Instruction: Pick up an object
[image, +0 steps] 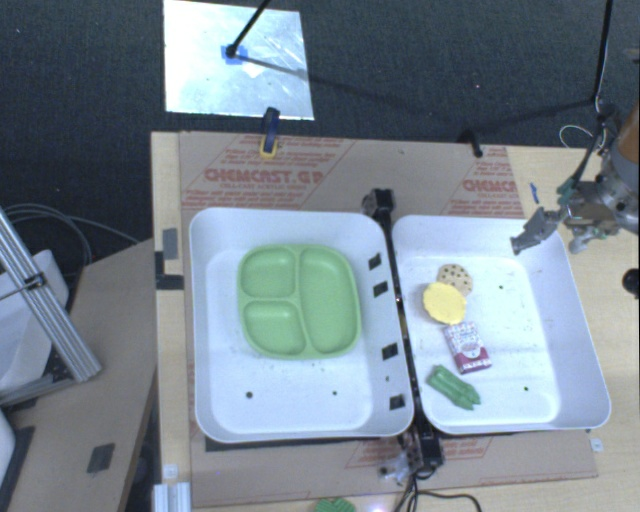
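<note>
Even, fairly bright overhead light, white bins (290, 420) near blown out with soft glare, foil sheet (238, 62) above the left bin gleaming, faint shadows under bin rims, slightly soft focus, dark floor grainy, arm blurred

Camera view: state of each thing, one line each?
Green divided plate: flat in left bin, compartments bare.
Cookie: flat in right bin, touching yellow disc.
Yellow disc: flat.
Red packet: lying flat.
Green pod: lying loose.
Gripper: above right bin's far corner, holding nothing.
</note>
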